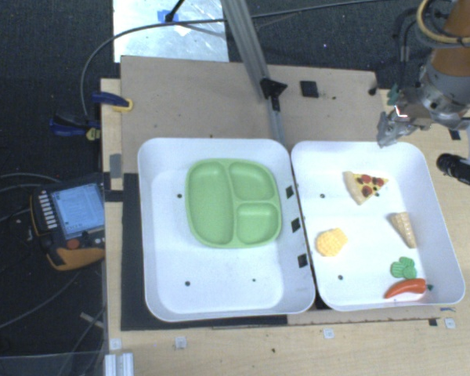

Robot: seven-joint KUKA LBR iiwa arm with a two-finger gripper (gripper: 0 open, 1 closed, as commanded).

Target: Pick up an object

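White plastic walls ring two shallow bins set side by side on a brown bench (pixel 219 92); the left bin (pixel 164 288) holds a green divided plate (pixel 233 202) with bare floor around it; the grey and orange arm (pixel 454 45) reaches in from the right, its gripper (pixel 388 134) above the right bin's (pixel 446 288) far rim; whether the jaws are parted cannot be told; inside lie a pizza slice toy (pixel 365 185), yellow corn piece (pixel 330 242), beige cone (pixel 403 228), green vegetable (pixel 403 269) and red sausage (pixel 406 288), well apart.
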